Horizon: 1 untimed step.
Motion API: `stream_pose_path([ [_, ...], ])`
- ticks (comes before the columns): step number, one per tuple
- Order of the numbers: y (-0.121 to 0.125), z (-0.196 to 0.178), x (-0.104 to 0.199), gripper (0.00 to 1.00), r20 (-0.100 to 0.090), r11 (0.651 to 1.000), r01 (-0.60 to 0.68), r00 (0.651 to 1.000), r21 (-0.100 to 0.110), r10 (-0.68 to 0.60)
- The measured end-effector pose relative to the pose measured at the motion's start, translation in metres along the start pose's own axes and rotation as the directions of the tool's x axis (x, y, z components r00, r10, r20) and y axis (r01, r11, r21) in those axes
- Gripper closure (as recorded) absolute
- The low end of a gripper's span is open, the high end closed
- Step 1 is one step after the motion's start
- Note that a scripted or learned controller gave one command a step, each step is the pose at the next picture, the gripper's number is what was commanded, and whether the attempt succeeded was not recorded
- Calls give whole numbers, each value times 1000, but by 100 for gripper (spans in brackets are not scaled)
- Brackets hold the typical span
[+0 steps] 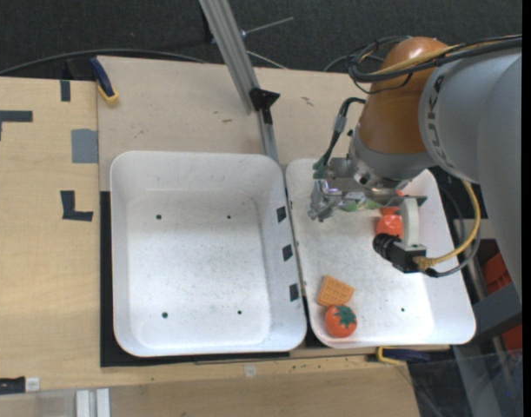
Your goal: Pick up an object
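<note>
Nearest the camera, right bin (pixel 439 324): a red tomato-like toy (pixel 341 320) sits at the front edge, with a tan waffle-like piece (pixel 335 289) touching it just behind. Further back, partly under the wrist, an orange-red object (pixel 388 224) lies beside a black fitting with a yellow cable. The gripper (pixel 321 207) hangs over the back-left part of that bin, near the divider; jaw state cannot be told here, the metal parts blur together. Nothing visibly held. Left bin (pixel 126 259) has bare floor, specks only. Far back: a slanted metal pole (pixel 235 46) and a blue-yellow clamp (pixel 104 78) on the bench.

Judgement: still the approach step. Best target is probably the tomato or waffle piece, since they are unobstructed. Centre over one, not the pair, and descend straight, clear of the bin wall.
</note>
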<state>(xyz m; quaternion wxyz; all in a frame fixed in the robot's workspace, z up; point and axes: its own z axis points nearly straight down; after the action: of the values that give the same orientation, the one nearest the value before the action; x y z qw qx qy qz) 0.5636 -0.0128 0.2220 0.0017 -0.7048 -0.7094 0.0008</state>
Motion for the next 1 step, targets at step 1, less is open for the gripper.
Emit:
stream_pose_path([
  [1, 14, 7, 58, 100, 0, 1000, 1, 1000, -2, -1],
])
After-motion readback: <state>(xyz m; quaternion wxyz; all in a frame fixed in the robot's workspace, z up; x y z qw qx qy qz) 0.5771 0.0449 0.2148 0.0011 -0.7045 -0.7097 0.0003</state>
